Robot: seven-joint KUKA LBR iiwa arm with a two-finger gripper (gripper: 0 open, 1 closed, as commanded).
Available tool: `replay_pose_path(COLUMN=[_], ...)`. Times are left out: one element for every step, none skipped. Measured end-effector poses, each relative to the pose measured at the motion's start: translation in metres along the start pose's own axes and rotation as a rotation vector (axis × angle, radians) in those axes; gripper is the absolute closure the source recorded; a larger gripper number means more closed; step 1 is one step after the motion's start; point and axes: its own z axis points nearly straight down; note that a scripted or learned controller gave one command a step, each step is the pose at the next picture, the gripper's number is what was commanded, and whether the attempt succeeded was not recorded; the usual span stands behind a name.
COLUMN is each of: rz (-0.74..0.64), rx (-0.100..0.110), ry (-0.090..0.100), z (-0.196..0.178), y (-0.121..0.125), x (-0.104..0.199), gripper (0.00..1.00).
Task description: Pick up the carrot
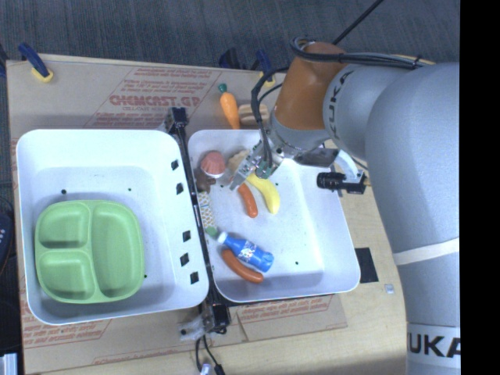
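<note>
The carrot (228, 108) lay outside the right bin (332, 233), on the bench just beyond its far rim. The gripper (256, 168) hung low inside that bin, near a banana (268, 194) and sausage (248, 201); its grip state could not be told.

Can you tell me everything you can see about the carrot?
The carrot is a small orange toy, plastic by its look, with a tiny green top at its upper end. It is long and rounded and looks whole. It lies flat on the brown cardboard just outside the right bin, beyond that bin's top rim, slanted a little, green end pointing away from the bin. The gripper is apart from it, down inside the bin, so it is not being held.
</note>
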Motion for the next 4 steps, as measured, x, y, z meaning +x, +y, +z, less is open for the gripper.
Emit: replay_pose_path(rz=[0.25,0.5,0.359,0.456], rx=[-0.026,-0.023,-0.025,-0.022], ry=[-0.024,-0.014,-0.021,-0.014], z=[-0.214,-0.17,-0.306,-0.151], y=[0.018,0.04,-0.007,0.038], x=[0.043,0.137,0.094,0.083], gripper=[1.0,1.0,1.0,1.0])
